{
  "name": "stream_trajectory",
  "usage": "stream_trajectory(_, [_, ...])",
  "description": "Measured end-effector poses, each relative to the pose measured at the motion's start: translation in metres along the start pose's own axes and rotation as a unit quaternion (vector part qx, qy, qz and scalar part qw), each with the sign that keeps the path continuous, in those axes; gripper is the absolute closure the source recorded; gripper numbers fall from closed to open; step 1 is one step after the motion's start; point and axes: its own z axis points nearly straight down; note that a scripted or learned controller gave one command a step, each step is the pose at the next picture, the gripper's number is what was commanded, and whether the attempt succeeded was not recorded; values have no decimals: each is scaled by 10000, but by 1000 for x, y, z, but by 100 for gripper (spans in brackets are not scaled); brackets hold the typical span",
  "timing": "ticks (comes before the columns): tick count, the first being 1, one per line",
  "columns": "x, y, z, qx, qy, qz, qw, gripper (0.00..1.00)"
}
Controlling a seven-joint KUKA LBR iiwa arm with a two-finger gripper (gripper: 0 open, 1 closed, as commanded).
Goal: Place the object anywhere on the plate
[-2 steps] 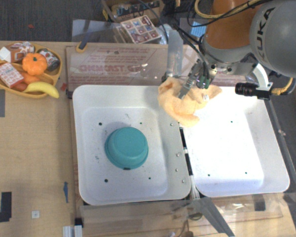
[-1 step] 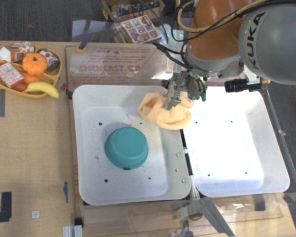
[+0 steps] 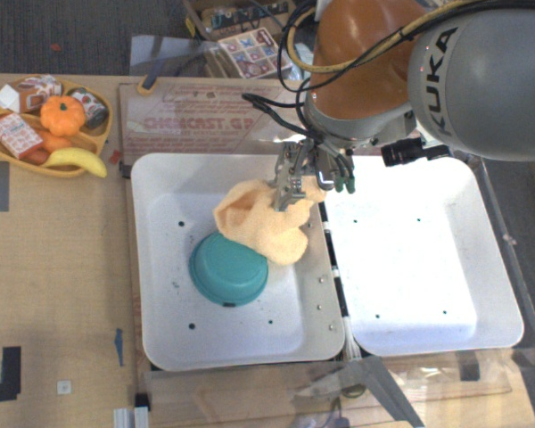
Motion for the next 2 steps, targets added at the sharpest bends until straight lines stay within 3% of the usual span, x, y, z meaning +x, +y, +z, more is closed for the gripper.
stream_trajectory(2, [49,98,2,-3,5,-16,10000,100])
